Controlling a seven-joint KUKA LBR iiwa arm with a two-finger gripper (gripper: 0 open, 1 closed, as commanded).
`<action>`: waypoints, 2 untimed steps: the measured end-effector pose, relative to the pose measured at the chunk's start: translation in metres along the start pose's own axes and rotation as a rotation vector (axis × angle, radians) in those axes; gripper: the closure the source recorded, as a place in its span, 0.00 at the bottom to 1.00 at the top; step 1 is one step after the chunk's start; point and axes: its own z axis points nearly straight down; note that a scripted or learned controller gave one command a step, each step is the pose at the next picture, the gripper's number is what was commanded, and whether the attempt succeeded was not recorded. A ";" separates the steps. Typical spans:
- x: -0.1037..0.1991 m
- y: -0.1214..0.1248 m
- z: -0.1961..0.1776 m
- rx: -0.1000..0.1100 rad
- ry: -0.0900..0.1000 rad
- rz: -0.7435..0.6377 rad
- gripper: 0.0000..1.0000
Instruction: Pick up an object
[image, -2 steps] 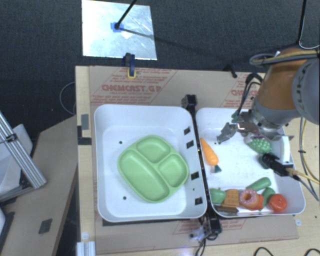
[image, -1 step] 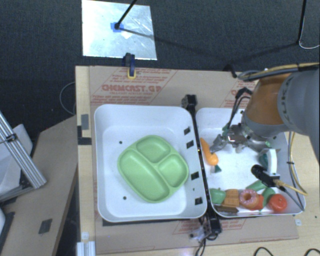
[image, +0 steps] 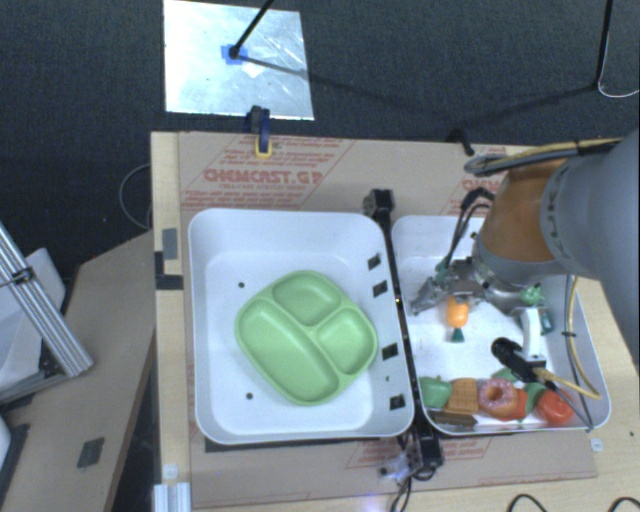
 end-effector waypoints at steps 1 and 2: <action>0.000 0.000 -0.011 -0.002 0.000 0.001 1.00; -0.010 0.007 -0.069 -0.006 -0.002 0.001 1.00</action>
